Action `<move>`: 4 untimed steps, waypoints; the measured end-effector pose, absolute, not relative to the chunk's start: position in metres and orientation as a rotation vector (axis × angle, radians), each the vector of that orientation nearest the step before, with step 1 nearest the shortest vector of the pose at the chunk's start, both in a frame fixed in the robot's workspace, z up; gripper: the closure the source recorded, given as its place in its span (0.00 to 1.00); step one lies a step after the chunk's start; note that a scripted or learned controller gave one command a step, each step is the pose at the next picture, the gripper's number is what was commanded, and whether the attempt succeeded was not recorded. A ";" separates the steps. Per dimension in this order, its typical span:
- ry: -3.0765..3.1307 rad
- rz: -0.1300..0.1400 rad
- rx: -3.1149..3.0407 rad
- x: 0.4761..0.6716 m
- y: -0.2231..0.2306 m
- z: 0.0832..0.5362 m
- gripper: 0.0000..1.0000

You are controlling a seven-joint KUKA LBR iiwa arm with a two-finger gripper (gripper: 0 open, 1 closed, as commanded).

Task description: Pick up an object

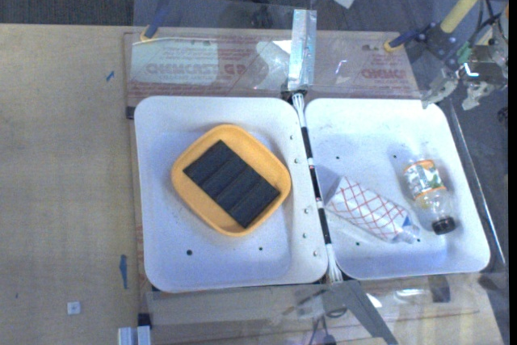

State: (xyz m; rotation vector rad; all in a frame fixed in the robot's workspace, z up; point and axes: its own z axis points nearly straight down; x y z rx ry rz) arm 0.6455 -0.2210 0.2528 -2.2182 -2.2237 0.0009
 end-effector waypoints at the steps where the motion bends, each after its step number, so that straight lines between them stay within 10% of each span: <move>1: -2.366 -0.003 -2.066 0.609 -0.221 0.110 0.00; 2: -2.386 -0.020 -2.051 0.565 -0.217 0.091 0.00; 3: -2.388 -0.026 -2.057 0.567 -0.217 0.103 1.00; 4: -2.403 0.000 -2.025 0.582 -0.169 0.179 1.00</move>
